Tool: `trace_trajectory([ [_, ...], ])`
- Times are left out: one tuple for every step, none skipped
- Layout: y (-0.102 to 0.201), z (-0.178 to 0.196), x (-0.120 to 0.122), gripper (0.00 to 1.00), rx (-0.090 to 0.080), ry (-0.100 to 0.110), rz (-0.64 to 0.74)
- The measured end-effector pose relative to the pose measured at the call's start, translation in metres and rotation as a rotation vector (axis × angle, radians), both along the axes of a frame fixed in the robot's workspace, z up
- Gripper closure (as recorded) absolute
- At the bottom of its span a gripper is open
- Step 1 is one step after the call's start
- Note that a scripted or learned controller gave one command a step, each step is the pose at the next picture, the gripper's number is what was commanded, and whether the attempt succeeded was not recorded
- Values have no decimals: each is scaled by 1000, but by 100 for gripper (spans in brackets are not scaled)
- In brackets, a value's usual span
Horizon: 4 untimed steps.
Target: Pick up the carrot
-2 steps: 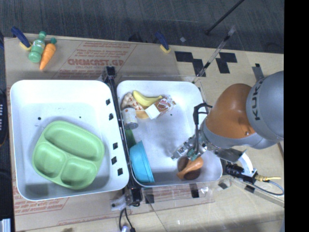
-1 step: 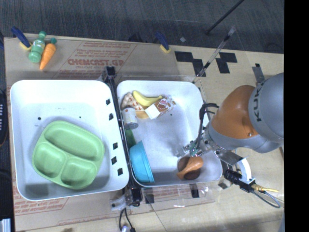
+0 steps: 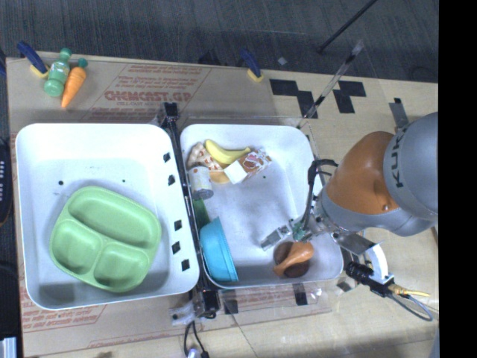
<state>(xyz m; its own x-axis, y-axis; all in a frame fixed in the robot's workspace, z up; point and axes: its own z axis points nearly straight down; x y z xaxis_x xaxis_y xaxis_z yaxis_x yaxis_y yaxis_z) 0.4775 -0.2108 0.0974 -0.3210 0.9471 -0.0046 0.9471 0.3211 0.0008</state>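
Camera view from above shows the gripper (image 3: 287, 233) low in the lower right of the right bin (image 3: 246, 134), near its right wall, at the end of the grey arm (image 3: 387, 185) with its orange band. Whether its fingers are apart or together cannot be told from this angle; nothing is seen between them. Just below it lies a brown rounded object (image 3: 293, 258) on the bin floor. Further left in the same bin, a blue bowl (image 3: 218, 253) leans against the divider side, and a cluster sits at the upper left of that bin: a banana (image 3: 225, 152), a small can (image 3: 200, 182) and a wrapped item (image 3: 253, 162). The left bin (image 3: 45, 140) bears a green divided plate (image 3: 106, 237).

The carrot (image 3: 73, 85) lies outside both bins, on the cardboard at the upper left of the frame, beside a green toy (image 3: 57, 75). Its long axis runs steeply, slightly slanted: green top toward the upper right, orange tip toward the lower left.
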Motion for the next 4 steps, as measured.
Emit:
trace_trajectory([
  [18,-5,-1,0,7,8,231],
  [19,5,0,100,7,10,239],
  [0,1,25,100,4,4,-168],
  [0,0,25,0,4,5,-168],
])
